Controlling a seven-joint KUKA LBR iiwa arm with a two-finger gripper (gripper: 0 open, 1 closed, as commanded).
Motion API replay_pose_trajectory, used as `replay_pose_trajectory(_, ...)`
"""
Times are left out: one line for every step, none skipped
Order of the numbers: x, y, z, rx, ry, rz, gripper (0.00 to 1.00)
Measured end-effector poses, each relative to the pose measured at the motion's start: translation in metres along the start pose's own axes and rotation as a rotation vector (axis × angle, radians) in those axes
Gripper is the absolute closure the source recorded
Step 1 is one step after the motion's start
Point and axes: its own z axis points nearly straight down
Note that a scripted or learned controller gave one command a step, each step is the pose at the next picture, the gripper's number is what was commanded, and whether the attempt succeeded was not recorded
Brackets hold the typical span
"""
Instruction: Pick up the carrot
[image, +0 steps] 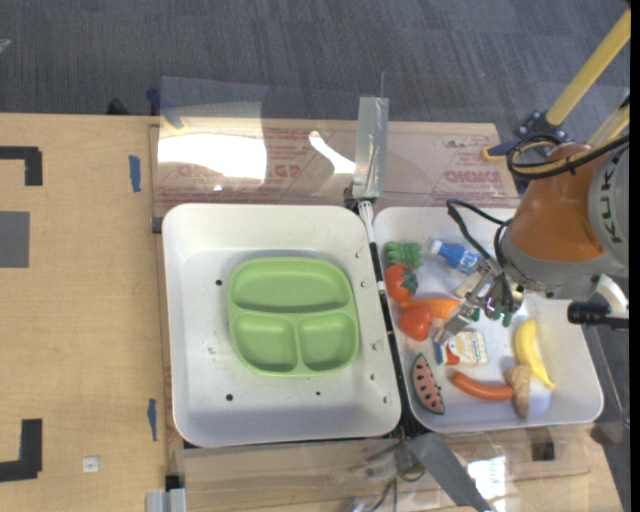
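the carrot (441, 308) lies in the right bin (580, 400), just left of the gripper (478, 305), touching or nearly touching it; whether the gripper is apart or together cannot be told. a red pepper (415, 322) sits at the carrot's lower left, a tomato (399, 283) with green leaves (404, 253) further up-left. below the gripper lie a small white packet (468, 349), a sausage (481, 387) and a watermelon slice (429, 385). a banana (530, 352) is to its right, a blue bottle (455, 256) above. the left bin (190, 300) holds a green 3-part tray (293, 314).
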Motion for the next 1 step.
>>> replay_pose_trajectory(-0.0036, 0.0286, 0.0097, 0.013, 0.008, 0.208, 0.00)
